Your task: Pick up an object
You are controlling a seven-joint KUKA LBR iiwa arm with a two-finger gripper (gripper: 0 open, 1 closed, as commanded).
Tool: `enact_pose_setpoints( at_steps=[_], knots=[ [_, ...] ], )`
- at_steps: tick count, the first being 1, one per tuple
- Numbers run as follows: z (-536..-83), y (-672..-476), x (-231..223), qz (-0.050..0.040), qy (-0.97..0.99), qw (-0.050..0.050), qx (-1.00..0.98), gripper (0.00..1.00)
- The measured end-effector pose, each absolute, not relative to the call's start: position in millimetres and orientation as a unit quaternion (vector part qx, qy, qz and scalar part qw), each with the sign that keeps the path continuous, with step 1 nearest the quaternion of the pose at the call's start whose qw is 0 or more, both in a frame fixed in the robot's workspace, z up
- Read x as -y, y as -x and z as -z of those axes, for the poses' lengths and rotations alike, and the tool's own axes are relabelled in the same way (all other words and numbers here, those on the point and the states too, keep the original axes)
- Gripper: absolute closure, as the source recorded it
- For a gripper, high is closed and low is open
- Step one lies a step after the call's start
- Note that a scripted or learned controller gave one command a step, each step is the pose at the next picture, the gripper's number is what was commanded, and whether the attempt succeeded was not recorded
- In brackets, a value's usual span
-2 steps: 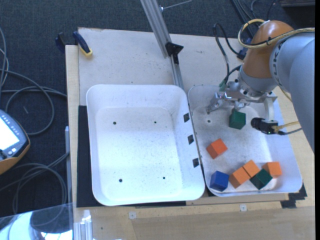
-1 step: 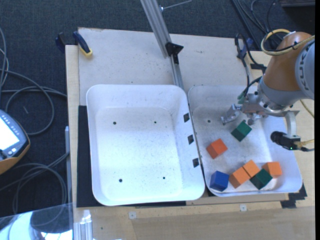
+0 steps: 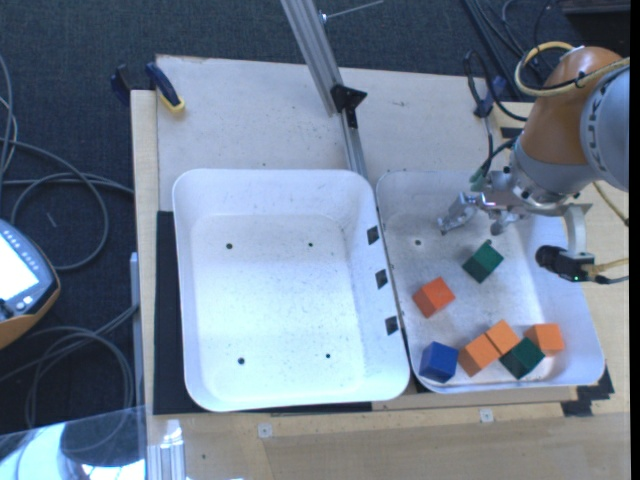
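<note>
A green block [image 3: 483, 263] is seen lying loose and tilted in the right bin [image 3: 398, 208], toward the bin's far-right part and apart from the other pieces, which makes it the likeliest candidate for the pick. The tool [image 3: 478, 210] is held low just beyond the block, nearer the bin's far edge, with nothing seen between its parts; whether it is spread or closed cannot be told from this slanted overhead angle. An orange block [image 3: 434, 296] is placed near the bin's middle, while a blue block [image 3: 438, 361], two more orange blocks [image 3: 490, 344] [image 3: 548, 339] and a dark green block [image 3: 522, 359] are crowded along the near edge, where a clean grasp would probably be harder. The left bin [image 3: 190, 268] is set touching the right one across the tabletop [image 3: 250, 108], presumably as a drop-off. The arm [image 3: 570, 118], grey with an orange band, is reached in from the tabletop's right edge. No object is judged lifted yet.
</note>
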State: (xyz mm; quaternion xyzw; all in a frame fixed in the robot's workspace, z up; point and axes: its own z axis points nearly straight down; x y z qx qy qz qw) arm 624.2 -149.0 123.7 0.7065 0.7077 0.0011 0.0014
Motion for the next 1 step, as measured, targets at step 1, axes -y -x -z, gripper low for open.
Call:
enact_pose_setpoints(
  at_steps=[1],
  knots=[
    [-135.1,-624.4,148.9,-0.002,-0.707,0.002,-0.707,1.0]
  ],
)
